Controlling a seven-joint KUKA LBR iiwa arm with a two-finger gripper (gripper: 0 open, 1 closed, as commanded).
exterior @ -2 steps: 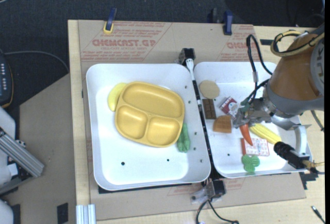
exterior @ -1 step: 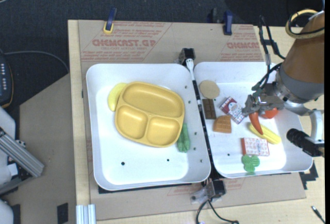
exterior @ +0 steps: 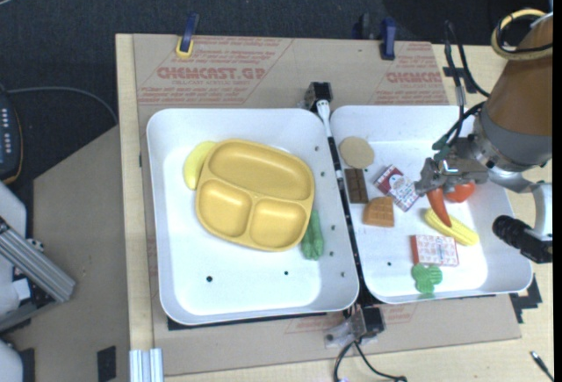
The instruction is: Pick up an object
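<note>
Carrot [exterior: 438,209]: right bin [exterior: 386,121], just under the gripper [exterior: 439,178], touching the banana [exterior: 457,228]; orange, tapered.
Handling: likely light, stiff, smooth plastic that may roll; best taken across its thick middle.
Gripper: just above the carrot; how wide it stands, I cannot tell.
Tomato [exterior: 460,191]: just beside the carrot, crowding it.

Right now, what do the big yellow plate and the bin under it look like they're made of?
The yellow divided plate looks like smooth moulded plastic: one even colour, rounded compartments, soft sheen. The left white bin also seems plastic, thin and slightly glossy with rounded corners, though the view can't confirm it.
</note>
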